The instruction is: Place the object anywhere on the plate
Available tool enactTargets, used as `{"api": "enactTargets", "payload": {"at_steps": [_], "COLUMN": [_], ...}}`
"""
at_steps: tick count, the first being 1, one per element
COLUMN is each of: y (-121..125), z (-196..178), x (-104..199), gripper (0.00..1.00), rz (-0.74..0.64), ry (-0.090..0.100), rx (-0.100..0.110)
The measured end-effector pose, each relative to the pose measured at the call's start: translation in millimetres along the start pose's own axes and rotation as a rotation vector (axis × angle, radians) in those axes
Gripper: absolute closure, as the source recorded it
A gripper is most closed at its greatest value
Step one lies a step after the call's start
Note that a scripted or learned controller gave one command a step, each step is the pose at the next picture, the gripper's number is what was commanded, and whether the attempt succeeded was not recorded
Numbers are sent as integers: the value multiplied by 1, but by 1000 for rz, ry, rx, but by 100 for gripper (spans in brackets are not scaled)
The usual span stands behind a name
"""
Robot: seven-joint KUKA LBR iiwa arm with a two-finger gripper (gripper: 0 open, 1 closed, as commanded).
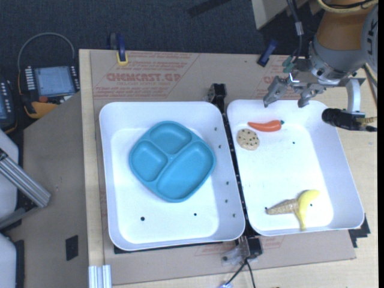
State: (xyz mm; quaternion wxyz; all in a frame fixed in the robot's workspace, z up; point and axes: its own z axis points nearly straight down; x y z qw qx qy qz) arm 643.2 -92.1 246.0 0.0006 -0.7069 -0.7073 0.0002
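Observation:
A blue sectioned plate (173,159) lies in the left white bin (126,221) with nothing on it. In the right bin (336,179) a red-orange chili pepper (264,125) lies near the far wall, with a round speckled cookie (247,138) just left of and nearer than it. A yellow banana (305,206) and a tan cone-shaped piece (282,207) lie near the front edge. My gripper (287,95) hangs above the far edge of the right bin, a little beyond the pepper, its two fingers spread apart and holding nothing.
A black clip (216,92) sits at the far end of the seam between the bins. The bench board (180,71) extends beyond the bins, with a yellow clamp (122,56) at its far left edge. A screen device (54,80) stands off the bench at left.

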Motion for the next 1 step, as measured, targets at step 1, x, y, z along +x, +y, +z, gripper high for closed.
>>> {"api": "enactTargets", "payload": {"at_steps": [1], "y": [5], "z": [62], "x": [0], "gripper": [0], "rz": [1], "ry": [0], "rx": [6]}}
